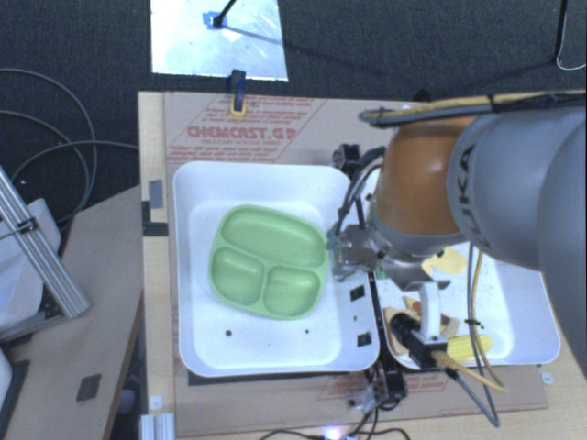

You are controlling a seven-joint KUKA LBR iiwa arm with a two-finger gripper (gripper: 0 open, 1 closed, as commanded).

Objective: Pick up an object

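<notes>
A light green divided plate (266, 262) lies in the left white bin (261, 351), near its middle. The grey arm with its orange band (417, 186) reaches in from the right and covers most of the right bin (527, 333). The gripper (347, 253) hangs low over the wall between the two bins, just beside the plate's right rim. Its tips are hidden under the wrist. In the right bin a pale yellow piece (448, 263) peeks out beside the arm, and a yellow object (470, 345) lies near the front with a small red-orange piece (429, 317) next to it.
The bins rest on a cardboard sheet (248, 126) with red print. A yellow and blue clamp (238, 94) holds its far edge. Cables (381, 397) run under the bins' front edge. An aluminium frame (41, 255) stands at the left.
</notes>
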